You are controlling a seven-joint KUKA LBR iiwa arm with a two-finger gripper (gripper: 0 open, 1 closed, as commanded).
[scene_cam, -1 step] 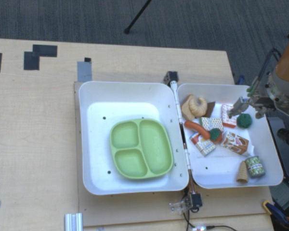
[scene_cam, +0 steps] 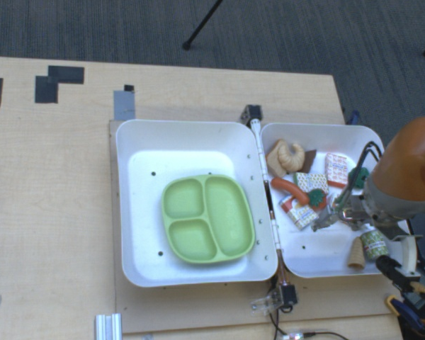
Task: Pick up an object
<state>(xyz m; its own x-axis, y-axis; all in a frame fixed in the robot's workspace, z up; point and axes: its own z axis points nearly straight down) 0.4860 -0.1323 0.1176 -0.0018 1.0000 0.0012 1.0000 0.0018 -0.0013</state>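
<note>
Camera view has the gripper low in the right bin beside the carrot and packets, finger state untellable, so the arm should settle squarely over one loose item before closing, not the cluttered pile.

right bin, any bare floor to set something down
Bare floor lies along the right white bin's near edge, between the centre divider and the paper cone. Its far half is crowded: carrot, packets, beige shell-shaped toy.
</note>
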